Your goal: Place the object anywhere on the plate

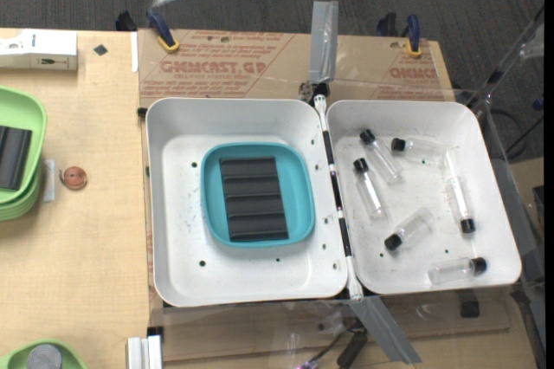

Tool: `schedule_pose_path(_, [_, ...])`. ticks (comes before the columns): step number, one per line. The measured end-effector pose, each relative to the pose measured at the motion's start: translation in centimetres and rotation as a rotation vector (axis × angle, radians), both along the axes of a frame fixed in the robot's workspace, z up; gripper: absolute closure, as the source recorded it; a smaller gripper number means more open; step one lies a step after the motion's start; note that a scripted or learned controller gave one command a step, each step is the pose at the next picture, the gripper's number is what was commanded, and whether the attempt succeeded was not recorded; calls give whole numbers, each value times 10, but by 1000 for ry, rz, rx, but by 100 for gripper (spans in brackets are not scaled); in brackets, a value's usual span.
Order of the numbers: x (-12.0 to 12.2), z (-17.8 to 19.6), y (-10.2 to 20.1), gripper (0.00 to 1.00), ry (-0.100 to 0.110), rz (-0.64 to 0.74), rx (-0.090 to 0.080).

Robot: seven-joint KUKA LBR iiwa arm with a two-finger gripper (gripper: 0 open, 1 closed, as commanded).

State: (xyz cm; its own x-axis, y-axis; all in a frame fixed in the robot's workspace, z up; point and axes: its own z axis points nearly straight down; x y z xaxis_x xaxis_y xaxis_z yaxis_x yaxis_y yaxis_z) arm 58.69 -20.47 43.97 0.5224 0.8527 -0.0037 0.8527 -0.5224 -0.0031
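My fingers' state I cannot tell, while six clear tubes lie scattered well apart across my right bin, and the teal plate sits mid left bin, white floor open all round its rim.

Over my left bin the way down is open. The teal plate sits in its middle, and a dark ribbed insert covers most of the plate's floor. White floor is bare all round the plate. My right bin is more crowded: six clear tubes with black caps lie scattered, some near each other by the upper left, others along the right wall and lower edge. The bin's middle has some bare floor.
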Motion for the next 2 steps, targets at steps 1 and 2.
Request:
schedule_pose_path(1, [0,0,0,0,0,0,0])
schedule_pose_path(2, [0,0,0,0,0,0,0])
